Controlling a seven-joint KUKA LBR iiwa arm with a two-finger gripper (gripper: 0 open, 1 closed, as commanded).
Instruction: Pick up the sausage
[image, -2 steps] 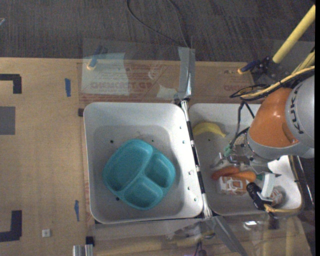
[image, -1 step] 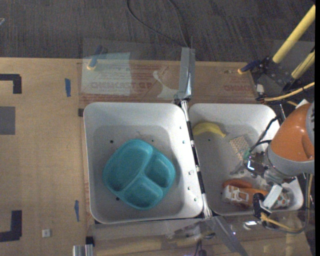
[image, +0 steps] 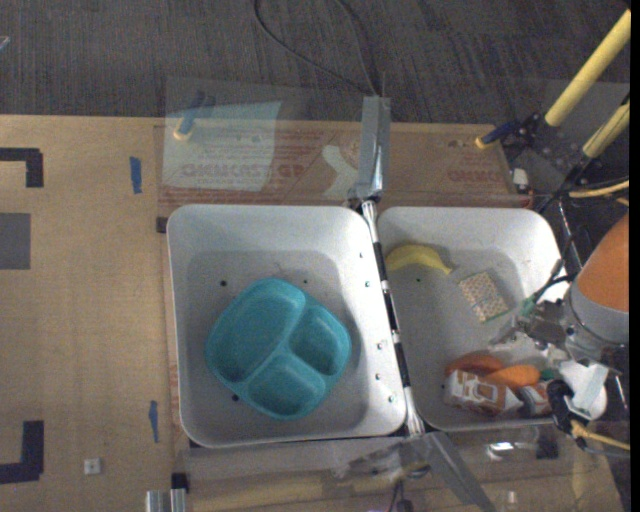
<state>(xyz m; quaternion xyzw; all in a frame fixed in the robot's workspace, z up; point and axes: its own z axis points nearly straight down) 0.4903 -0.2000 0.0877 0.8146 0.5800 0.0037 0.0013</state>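
Note:
In the right bin (image: 500, 225), near its front edge, lies a cluster of food items. A reddish-orange rounded piece (image: 472, 362), which looks like the sausage, lies at the cluster's left. A brighter orange carrot-like piece (image: 516, 376) lies beside it, and a small brown-and-white carton (image: 474, 393) is just in front. My gripper (image: 540, 332) hangs over the bin's right side, just right of and above this cluster. The arm's grey wrist and orange band (image: 612, 275) rise behind it. Nothing is visibly held.
A yellow banana (image: 418, 260) lies at the right bin's back left, with a tan checked cracker-like square (image: 484, 296) near the middle. The left bin (image: 200, 240) holds a teal divided plate (image: 279, 346). A metal divider (image: 385, 320) separates the bins. Cables run at the right.

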